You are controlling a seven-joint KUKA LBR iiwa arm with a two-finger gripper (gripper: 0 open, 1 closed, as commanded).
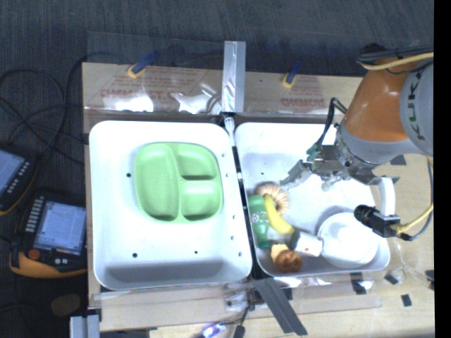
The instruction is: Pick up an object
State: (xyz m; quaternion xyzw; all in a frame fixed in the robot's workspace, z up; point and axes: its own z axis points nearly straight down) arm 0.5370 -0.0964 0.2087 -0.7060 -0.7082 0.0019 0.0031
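Grey fingers (299, 171) hover apparently spread, gripping nothing, above the doughnut (273, 194) in the right bin (310, 134).

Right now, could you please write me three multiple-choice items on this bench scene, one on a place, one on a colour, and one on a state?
1. Where does the divided plate lie?
A. Left bin
B. Right bin
C. On the floor

2. What colour is that plate?
A. Red
B. Green
C. Blue

3. How does the banana stand to the claw?
A. Held between its fingers
B. Lying in the right bin, below the claw
C. Resting on the plate

Key: 1 A, it sits alone in the left bin. 2 B, it is pale green. 3 B, it lies among the clutter, ungripped.
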